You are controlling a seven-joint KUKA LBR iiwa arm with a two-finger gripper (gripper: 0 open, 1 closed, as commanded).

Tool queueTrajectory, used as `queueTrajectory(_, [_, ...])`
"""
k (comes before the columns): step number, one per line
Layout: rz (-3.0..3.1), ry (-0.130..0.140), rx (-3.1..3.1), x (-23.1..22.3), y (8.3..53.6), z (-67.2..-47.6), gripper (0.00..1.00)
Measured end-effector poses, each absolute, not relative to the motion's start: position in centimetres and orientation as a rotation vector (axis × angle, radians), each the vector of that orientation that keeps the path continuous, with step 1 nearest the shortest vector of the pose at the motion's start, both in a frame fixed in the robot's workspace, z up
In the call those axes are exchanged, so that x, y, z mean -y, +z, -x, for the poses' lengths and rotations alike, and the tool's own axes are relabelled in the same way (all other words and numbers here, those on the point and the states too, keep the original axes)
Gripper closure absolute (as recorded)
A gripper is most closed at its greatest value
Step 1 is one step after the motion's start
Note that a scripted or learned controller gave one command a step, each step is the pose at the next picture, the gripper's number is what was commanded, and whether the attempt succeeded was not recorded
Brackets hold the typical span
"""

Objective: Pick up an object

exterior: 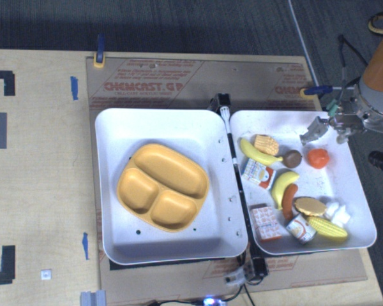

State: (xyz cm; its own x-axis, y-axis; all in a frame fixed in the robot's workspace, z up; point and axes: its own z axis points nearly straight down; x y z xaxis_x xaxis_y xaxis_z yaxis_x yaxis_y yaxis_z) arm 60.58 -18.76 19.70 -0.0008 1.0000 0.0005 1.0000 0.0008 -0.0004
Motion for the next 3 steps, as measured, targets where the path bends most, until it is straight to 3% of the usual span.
queueTrajectory(1, [2.217, 0.0, 2.219, 21.3, 10.3, -53.5, 0.0])
queueTrajectory(2, [2.222, -0.003, 2.222, 15.1, 8.6, -48.0, 0.0])
queueTrajectory(3, [2.226, -0.007, 2.224, 15.1, 9.6, -48.1, 1.0])
